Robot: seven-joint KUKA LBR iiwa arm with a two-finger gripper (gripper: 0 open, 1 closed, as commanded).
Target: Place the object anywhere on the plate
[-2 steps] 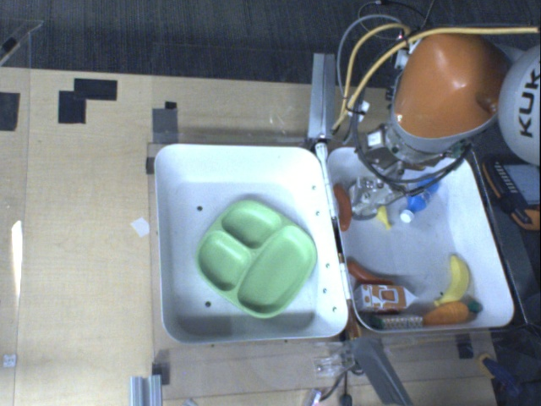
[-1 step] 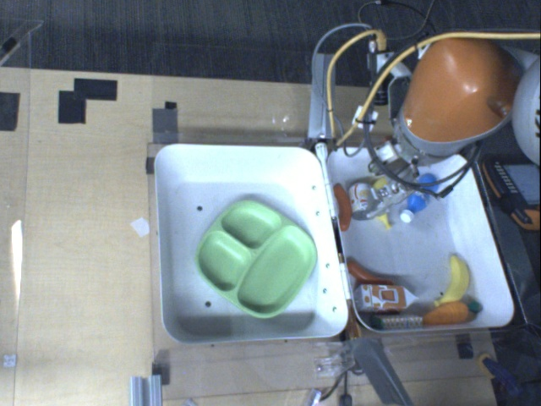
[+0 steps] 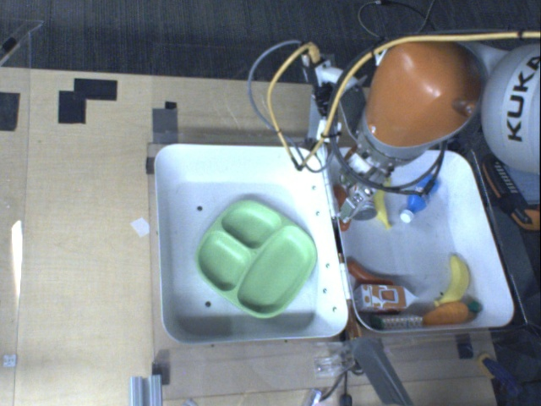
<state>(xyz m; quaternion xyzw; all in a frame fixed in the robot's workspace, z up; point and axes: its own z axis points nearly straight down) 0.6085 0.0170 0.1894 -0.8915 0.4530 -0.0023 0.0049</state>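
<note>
Plate (image 3: 257, 258) — green, three-sectioned — lies in the left bin (image 3: 182, 227). End effector (image 3: 359, 203) hangs over the right bin's (image 3: 486, 227) left edge; its grip I cannot tell. Banana (image 3: 457, 279), carrot (image 3: 445, 313) and a small carton (image 3: 379, 297) crowd the near wall — cables (image 3: 287, 100) loop behind.

A pale green plate (image 3: 257, 257) with three compartments lies flat in the left bin (image 3: 173, 227), turned at a slant. Which item is the object to be placed cannot be told.
</note>
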